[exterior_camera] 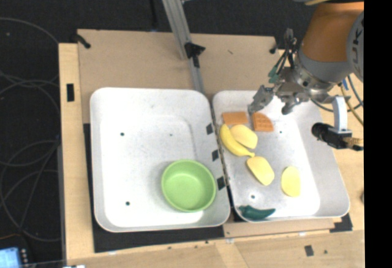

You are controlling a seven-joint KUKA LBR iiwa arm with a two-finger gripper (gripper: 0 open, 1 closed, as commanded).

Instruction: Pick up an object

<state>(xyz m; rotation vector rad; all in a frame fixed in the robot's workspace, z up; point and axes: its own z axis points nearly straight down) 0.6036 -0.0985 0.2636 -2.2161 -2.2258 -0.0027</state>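
You are watching the gripper [273,101] hovering over the right bin [327,184], near its far edge, fingers spread and grasping nothing. Just below it an orange block [264,122] and a second one [234,118] are lying, the likeliest targets. A banana [231,143] and yellow pieces [260,170] are crowding the bin's left side. The green bowl [188,184] is sitting at the left bin's [122,113] near edge. No writing is readable.

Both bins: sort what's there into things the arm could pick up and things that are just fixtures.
Could be picked:
green bowl
banana
yellow pieces
orange blocks
dark green item

Just fixtures:
left bin
right bin
metal pole
bench
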